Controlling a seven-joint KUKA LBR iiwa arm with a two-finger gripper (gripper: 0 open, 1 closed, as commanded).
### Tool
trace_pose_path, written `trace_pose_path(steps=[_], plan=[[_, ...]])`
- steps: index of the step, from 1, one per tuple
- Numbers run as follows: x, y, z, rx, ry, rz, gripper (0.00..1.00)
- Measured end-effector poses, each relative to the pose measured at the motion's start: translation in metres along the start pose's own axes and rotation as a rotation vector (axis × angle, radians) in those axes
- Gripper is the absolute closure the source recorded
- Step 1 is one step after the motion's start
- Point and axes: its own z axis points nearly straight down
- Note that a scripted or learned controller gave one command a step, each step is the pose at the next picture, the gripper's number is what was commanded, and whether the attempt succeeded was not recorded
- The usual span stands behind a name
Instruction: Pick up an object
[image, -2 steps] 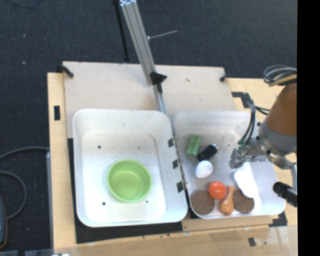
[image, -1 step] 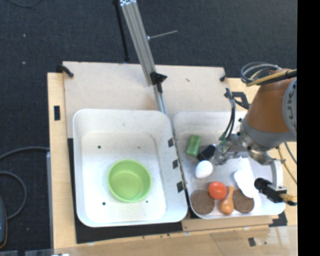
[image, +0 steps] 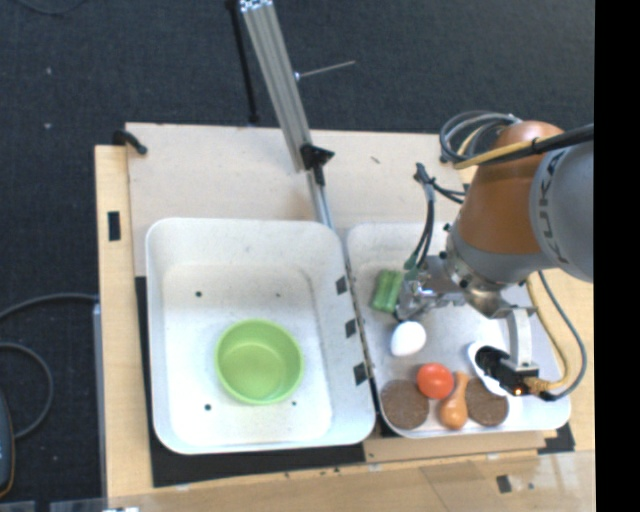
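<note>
My gripper (image: 413, 297) hangs low over the right bin (image: 545, 420), under the orange-banded wrist. A green block (image: 386, 291) lies just left of it, touching or nearly so. A white egg-shaped thing (image: 407, 338) sits right below the gripper. Toward the bin's front edge lie a red tomato (image: 434, 380), a small orange piece (image: 455, 408) and two brown discs (image: 404, 402) (image: 486, 407). Nothing visibly hangs from the gripper.
The left bin (image: 170, 300) holds a light green bowl (image: 259, 361) near its front middle. A slanted metal rail (image: 285, 90) comes down from the top to the gap between the bins. The arm covers the right bin's far right part.
</note>
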Motion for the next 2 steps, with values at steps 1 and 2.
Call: trace_pose_path(steps=[1,2], plan=[[0.046,0.028,-0.003,0.000,0.001,-0.004,1.00],[0.097,0.041,-0.020,-0.001,0.002,-0.004,1.00]])
